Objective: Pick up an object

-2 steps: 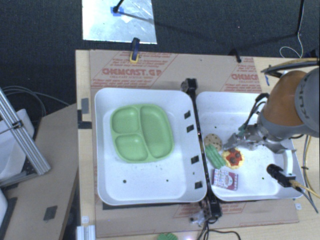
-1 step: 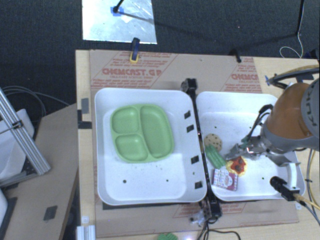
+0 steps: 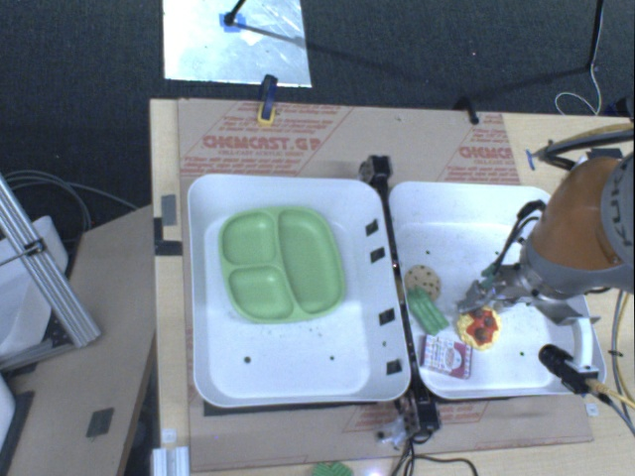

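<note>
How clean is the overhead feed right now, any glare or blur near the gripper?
Camera view: lighting is even and soft, with bright glare on the shiny silver sheet beyond the bench; the white right-hand bin looks slightly washed out; the two-finger gripper and the small red and yellow toy below it are blurry.

Two bins sit side by side on the bench [image 3: 327, 132]. The left bin [image 3: 213, 365] holds a divided tray [image 3: 281, 264], lying toward its rear left part. The right bin [image 3: 446, 211] holds a cluster in its near left part: a cookie [image 3: 423, 279] farthest back, a long vegetable piece [image 3: 429, 313] just in front of it, a small box [image 3: 446, 356] nearest the front rim, and a toy [image 3: 480, 328] right of the vegetable piece. The gripper [image 3: 483, 294] hangs just behind the toy, the arm [image 3: 585, 228] reaching in from the right.
</note>
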Controlling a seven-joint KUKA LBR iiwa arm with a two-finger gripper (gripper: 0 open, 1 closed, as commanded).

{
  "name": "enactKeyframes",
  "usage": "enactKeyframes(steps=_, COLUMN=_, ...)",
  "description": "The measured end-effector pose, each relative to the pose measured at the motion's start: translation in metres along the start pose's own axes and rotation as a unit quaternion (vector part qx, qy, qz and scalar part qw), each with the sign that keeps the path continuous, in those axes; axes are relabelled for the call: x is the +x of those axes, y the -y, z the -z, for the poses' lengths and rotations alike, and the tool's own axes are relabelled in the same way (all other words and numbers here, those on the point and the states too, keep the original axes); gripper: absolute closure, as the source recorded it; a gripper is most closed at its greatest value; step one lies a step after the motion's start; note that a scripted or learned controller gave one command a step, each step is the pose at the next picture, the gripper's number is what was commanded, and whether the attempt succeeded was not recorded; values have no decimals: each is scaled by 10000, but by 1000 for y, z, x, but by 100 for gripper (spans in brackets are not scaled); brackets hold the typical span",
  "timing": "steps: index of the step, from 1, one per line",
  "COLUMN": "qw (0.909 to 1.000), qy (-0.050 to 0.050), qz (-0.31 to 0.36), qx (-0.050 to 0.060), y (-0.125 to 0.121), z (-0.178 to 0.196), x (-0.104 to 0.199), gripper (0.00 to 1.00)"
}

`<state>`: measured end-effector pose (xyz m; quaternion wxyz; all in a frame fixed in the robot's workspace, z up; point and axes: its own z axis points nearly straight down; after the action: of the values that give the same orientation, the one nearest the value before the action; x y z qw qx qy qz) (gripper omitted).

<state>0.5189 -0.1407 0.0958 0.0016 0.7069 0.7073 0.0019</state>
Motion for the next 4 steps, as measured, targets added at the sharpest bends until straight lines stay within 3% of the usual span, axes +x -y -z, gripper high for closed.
enactKeyframes(steps=1, qw=10000, qy=-11, qz=77, qx=-52, y=-65, z=95, x=95, gripper=100)
enactKeyframes(steps=2, qw=10000, qy=1, qz=10, qx=13, y=-60, z=89, x=88, gripper=0)
enactKeyframes(steps=3, qw=10000, qy=29, qz=-29, qx=6, y=-93, z=74, x=-12, gripper=0)
enactKeyframes(steps=4, qw=10000, qy=-5, qz=-9, qx=49, y=-32, z=-16, x=-8, gripper=0)
